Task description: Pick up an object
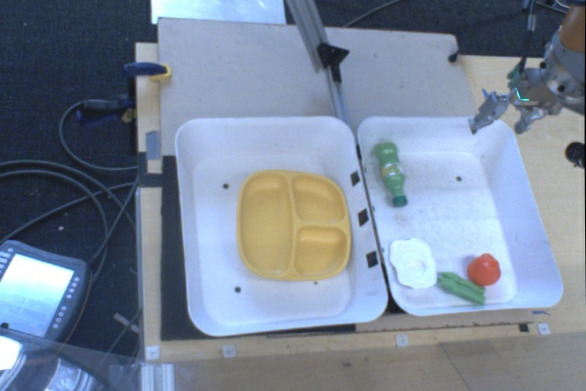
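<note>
The right bin (513,188) holds a green bottle (391,171) lying near its far left corner, a white fried egg (413,262), a green pepper-like piece (461,287) and a red tomato (484,269) along its near side. My gripper (504,113) hangs above the far right corner of this bin, fingers spread apart and open, with nothing between them. It is well away from all the objects.
The left bin (206,197) holds a yellow divided plate (294,223). A slanted metal pole (302,5) crosses the back of the bench. Cables and a tablet (32,288) lie on the floor at left.
</note>
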`<state>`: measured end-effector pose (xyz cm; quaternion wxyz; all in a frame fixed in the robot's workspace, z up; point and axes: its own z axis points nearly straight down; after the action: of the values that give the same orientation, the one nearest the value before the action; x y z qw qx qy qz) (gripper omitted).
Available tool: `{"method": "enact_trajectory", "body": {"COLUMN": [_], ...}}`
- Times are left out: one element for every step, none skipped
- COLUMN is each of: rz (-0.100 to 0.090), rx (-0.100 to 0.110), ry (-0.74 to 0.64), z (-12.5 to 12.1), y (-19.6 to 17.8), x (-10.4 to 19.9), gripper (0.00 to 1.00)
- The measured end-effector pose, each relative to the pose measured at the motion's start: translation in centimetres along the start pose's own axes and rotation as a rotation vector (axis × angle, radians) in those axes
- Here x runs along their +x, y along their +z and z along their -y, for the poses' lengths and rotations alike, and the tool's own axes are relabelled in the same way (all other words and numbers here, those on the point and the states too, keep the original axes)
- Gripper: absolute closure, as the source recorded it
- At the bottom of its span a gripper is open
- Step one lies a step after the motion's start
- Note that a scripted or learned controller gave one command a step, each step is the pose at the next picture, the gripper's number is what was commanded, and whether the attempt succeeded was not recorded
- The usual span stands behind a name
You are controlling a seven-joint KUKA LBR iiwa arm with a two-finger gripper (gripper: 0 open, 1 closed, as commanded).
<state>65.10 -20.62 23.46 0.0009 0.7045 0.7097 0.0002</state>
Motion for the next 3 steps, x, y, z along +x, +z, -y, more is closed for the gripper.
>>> {"method": "enact_trajectory", "body": {"rz": [0.001,0.000,-0.001], "rx": [0.000,0.002,0.005], "ry": [-0.001,-0.001,-0.001], "z": [0.0,-0.6,-1.2], "y": [0.0,4.4,10.3], "x": [0.0,0.5,0.2], "gripper": [0.00,0.00,0.00]}}
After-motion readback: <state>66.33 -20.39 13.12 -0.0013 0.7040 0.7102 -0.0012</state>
